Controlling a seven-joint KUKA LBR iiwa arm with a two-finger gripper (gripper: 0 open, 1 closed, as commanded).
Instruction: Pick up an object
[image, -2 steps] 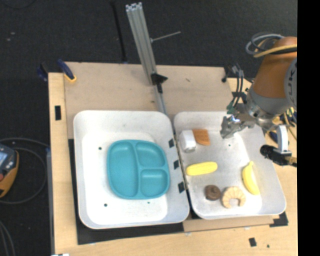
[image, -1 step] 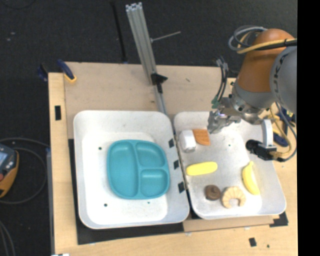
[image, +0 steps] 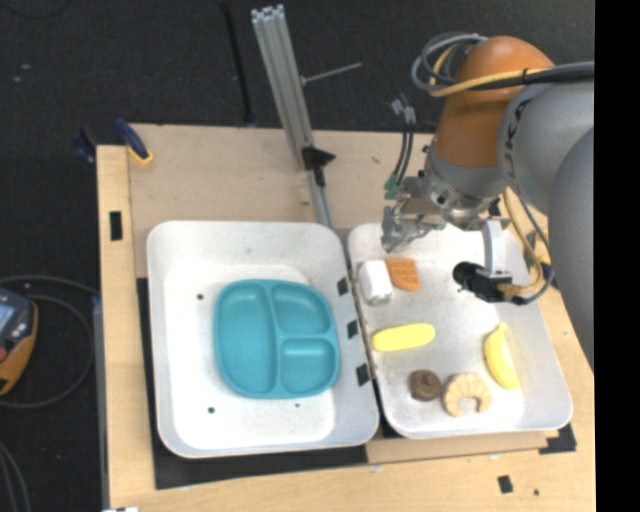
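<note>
The gripper (image: 398, 232) hangs over the right bin's (image: 540, 395) far-left corner, probably targeting the orange cracker (image: 403, 274); its grip cannot be told.

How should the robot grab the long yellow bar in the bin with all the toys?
Probably around its middle, coming straight down from above. The yellow bar lies flat and nearly sideways across the right bin, so fingers closing across its narrow width should fit. White floor shows on both long sides, giving room; the brown chocolate piece sits apart below it.
</note>
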